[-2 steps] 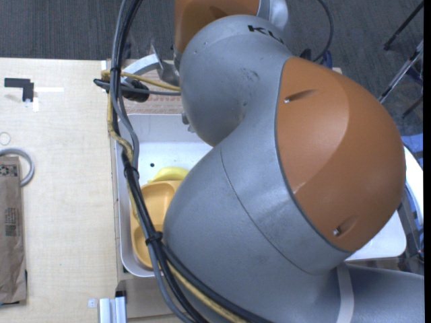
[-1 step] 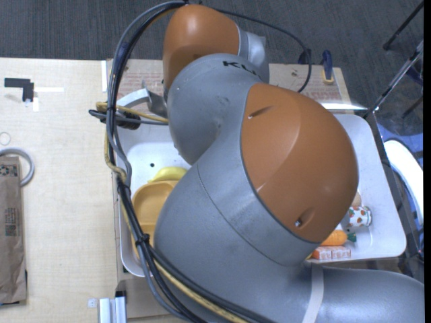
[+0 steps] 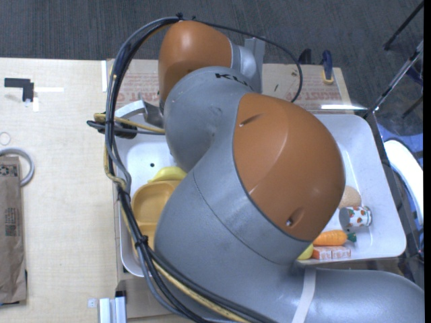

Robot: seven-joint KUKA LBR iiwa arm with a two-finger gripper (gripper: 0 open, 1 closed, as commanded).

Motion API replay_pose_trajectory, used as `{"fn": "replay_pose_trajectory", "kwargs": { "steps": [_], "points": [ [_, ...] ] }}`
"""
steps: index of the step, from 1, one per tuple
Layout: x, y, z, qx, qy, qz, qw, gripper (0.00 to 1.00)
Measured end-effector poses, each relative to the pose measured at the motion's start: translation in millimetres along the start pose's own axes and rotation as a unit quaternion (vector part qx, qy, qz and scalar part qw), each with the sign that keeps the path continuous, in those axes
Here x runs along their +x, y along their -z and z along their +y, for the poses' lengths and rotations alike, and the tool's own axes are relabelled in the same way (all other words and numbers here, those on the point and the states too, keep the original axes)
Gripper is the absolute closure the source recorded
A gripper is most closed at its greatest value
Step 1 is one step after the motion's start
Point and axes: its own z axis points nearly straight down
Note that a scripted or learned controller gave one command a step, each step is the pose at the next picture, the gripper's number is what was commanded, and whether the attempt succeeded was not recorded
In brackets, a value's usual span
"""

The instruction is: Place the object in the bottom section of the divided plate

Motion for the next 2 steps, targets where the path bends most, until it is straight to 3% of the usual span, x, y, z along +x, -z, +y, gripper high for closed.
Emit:
{"fn": "replay_pose_trajectory", "kwargs": {
  "steps": [2],
  "points": [
    [0.0, 18.9, 4.7, -0.002, -0.002, -0.001, 1.0, 1.0]
  ]
}}
